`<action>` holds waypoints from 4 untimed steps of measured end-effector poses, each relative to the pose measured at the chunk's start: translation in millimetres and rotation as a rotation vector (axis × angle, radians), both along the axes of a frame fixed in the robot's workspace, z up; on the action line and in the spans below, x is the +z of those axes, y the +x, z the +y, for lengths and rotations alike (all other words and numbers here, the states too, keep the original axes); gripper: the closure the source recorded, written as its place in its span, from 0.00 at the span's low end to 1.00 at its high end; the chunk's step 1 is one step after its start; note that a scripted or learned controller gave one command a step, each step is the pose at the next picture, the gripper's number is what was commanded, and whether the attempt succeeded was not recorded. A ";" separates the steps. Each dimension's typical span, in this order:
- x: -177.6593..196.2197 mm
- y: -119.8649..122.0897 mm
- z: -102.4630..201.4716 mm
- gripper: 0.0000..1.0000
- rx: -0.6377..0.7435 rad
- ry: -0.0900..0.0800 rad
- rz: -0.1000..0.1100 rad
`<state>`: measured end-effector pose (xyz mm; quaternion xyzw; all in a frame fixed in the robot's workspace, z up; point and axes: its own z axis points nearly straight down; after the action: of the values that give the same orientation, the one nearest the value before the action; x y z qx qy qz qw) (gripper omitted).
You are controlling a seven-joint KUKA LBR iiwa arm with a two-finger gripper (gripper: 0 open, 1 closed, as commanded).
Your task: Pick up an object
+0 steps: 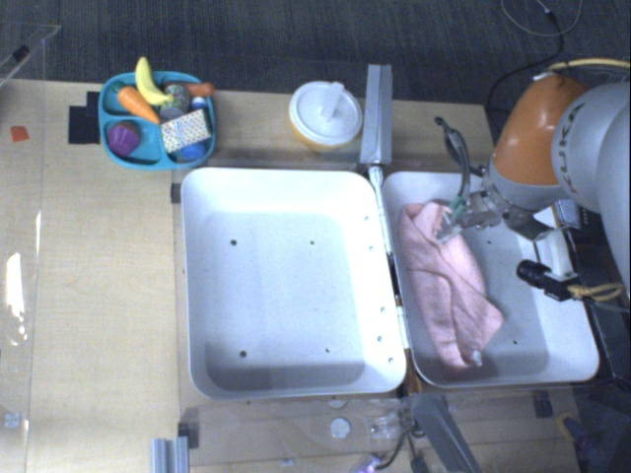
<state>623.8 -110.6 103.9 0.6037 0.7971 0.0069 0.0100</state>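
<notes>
My claw (455,220) hangs at the pink towel's (449,284) one o'clock corner, low for a pinch; I cannot tell how it is set.

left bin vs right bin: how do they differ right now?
Contents: the right bin holds a crumpled pink cloth; the left bin shows bare white floor with a few small dark dots. 
Arm: the hand sits over the right bin at the cloth's top edge, well away from the left bin. 
Shared: both are shallow, white, round-cornered, side by side.
</notes>
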 end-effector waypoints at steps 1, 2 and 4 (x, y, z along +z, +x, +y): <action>103.0 47.4 38.7 1.00 0.292 -0.005 0.011; 101.2 47.3 41.1 1.00 0.381 -0.007 0.012; 84.0 45.8 38.3 1.00 0.468 -0.008 0.014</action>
<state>669.6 -72.4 187.9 0.4022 0.9155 0.0018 0.0052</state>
